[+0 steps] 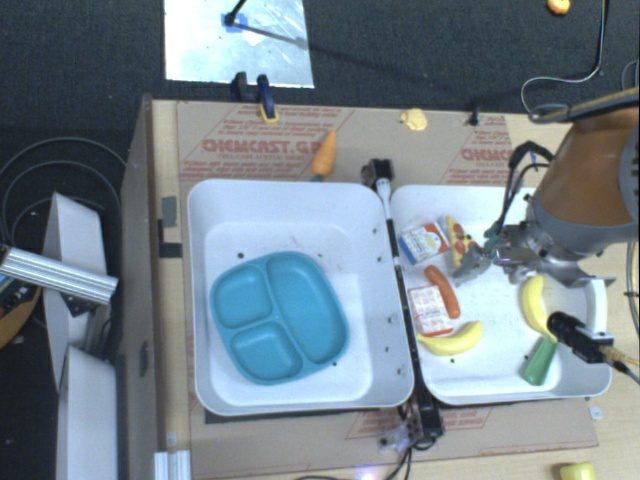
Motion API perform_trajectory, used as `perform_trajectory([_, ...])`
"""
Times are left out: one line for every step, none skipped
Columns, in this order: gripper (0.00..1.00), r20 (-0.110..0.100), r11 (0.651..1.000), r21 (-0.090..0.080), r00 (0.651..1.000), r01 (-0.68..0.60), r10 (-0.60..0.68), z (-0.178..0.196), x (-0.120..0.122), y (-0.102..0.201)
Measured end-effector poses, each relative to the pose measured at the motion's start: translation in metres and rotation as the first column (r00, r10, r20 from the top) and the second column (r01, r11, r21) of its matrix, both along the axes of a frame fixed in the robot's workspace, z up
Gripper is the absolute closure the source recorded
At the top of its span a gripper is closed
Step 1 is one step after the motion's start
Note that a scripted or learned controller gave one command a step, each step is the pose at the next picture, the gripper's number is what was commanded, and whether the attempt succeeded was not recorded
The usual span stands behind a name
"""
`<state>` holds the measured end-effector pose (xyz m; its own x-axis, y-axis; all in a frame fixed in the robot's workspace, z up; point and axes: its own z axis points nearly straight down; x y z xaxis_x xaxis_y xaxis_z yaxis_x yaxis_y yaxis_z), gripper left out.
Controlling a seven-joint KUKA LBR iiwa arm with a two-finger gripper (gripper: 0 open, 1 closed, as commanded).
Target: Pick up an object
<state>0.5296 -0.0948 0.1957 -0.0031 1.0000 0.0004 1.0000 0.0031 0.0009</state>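
1. Camera view, tool: my grey two-finger gripper (472,260) sits low over the right shallow white plastic bin (500,386), reaching in from the right below the orange wrist band. I cannot tell how the jaws stand; the tip is too small and dark.
2. Camera view, candidate objects: a red-and-white printed snack carton (424,240) lies just left of my tool tip. A small orange-red sausage-shaped toy (442,290) lies just below and left of the tip.
3. A second red-and-white packet (430,314) and a yellow plastic banana (451,339) lie further below the tool.
4. Another yellow banana-shaped piece (535,303) and a green cylindrical block (538,361) lie below and right of the tool.
5. The left white bin (290,203) holds a blue divided plastic plate (278,315), well apart from my tool.
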Motion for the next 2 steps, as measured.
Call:
perform_trajectory([0.00, 0.004, 1.000, 0.004, 1.000, 0.004, -0.004, -0.113, 0.024, -0.008])
perform_trajectory([1.00, 0.014, 1.000, -0.001, 1.000, 0.001, -0.001, -0.096, 0.026, -0.009])
